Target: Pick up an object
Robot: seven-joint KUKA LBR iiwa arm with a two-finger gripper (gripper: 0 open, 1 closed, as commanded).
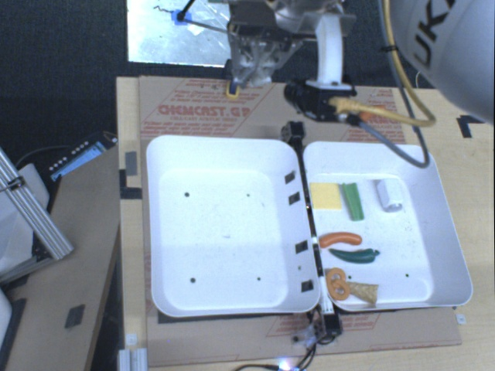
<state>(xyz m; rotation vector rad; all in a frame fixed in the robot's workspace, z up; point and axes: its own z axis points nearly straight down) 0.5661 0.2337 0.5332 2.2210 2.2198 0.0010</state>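
Gripper held high behind the bins; whether wide or narrow cannot be told.
It is hung over the tabletop beyond the left bin, probably so both bins are left unobstructed. The pickable things are all in the right bin: block, stick, cylinder, sausage, pepper, pretzel touching cracker.

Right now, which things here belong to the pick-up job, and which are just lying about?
For the job: gripper, right bin, yellow square, green stick, grey cylinder, orange sausage, green pepper, pretzel, tan cracker.

Lying about: left bin, cardboard sheet, blue-edged handset, metal frame.
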